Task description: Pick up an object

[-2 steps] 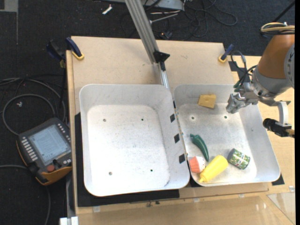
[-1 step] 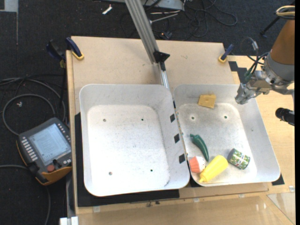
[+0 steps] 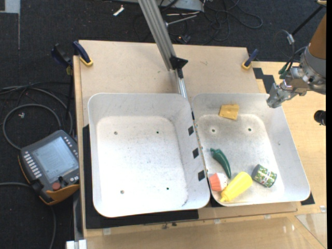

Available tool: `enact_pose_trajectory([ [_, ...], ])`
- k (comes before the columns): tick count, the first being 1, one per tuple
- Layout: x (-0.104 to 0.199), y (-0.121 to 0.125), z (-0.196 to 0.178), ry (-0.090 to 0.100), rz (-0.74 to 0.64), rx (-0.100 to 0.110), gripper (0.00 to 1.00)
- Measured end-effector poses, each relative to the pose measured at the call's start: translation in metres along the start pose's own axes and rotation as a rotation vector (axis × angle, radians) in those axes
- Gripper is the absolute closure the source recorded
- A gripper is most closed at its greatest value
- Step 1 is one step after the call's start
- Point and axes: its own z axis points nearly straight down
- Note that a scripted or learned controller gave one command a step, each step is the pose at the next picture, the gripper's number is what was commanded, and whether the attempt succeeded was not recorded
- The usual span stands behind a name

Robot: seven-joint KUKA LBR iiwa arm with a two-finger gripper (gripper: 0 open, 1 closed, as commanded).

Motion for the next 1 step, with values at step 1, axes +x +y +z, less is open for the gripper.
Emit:
enact_pose_trajectory([
  [1,0.0438,-0.0068,-0.0020,0.003,-0.003,0.007,1.00],
])
